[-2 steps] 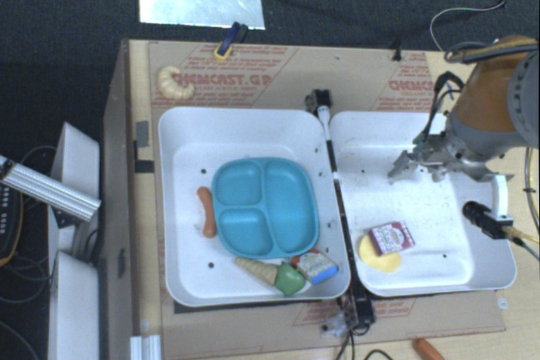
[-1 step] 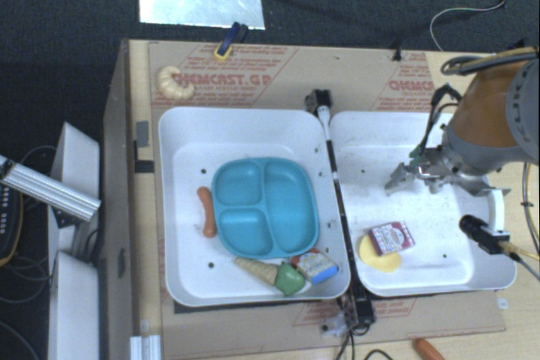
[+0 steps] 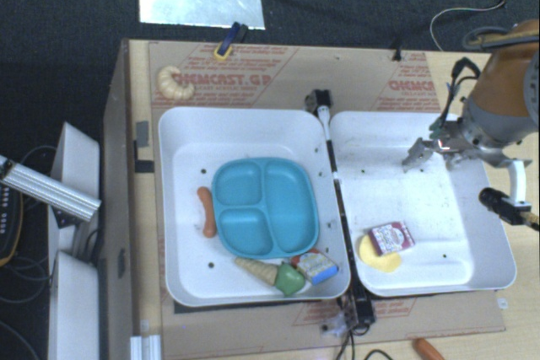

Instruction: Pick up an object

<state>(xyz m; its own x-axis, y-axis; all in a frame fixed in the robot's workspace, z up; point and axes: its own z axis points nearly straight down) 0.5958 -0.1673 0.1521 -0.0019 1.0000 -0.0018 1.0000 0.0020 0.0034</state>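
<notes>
While my hand (image 3: 432,149) hovers with fingers spread and nothing between them, the red packet (image 3: 392,237) lies well nearer the camera on the yellow disc (image 3: 376,255); descending here risks closing on bare bin floor.

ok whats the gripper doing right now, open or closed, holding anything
gripper: open, nothing between its fingers, hovering over the right bin near its back wall.

A light blue divided plate (image 3: 264,207), an orange sausage (image 3: 207,211), a yellow disc (image 3: 377,255), two white bins (image 3: 253,124).
</notes>
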